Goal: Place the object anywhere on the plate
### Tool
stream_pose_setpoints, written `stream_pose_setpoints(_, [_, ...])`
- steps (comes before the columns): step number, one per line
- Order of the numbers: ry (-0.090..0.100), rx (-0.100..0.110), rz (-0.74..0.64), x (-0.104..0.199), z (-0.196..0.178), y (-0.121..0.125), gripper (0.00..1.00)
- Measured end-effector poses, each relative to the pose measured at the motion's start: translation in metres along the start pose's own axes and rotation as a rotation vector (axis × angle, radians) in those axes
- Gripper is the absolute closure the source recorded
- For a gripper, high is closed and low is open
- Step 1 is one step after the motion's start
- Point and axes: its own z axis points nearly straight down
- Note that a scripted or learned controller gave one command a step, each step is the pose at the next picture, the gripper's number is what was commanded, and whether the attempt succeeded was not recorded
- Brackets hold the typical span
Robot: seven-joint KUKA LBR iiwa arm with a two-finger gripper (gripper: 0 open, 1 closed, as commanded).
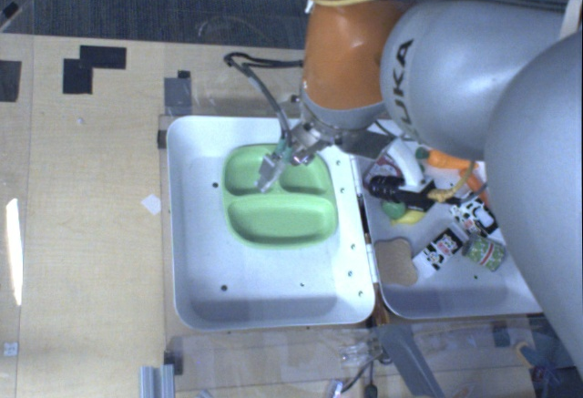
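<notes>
Green moulded plastic, a divided plate (278, 205) with three wells, lies in the left white bin (196, 232), and the gripper (278, 161) hangs over its far wells; whether it carries the object, or how wide it stands, I cannot tell (the tip is a blur). To do this step well, I judge it should come straight down over a well's middle, clear of the ridges, before letting go. One plate, two bins, and right of the plate a heap (437, 205) of perhaps seven small items.
</notes>
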Motion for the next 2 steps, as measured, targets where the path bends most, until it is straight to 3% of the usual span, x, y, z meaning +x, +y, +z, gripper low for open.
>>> stream_pose_setpoints(1, [0.001,0.002,-0.006,-0.025,0.065,0.004,0.00])
stream_pose_setpoints(2, [-0.001,-0.002,0.161,-0.057,0.010,0.054,0.00])
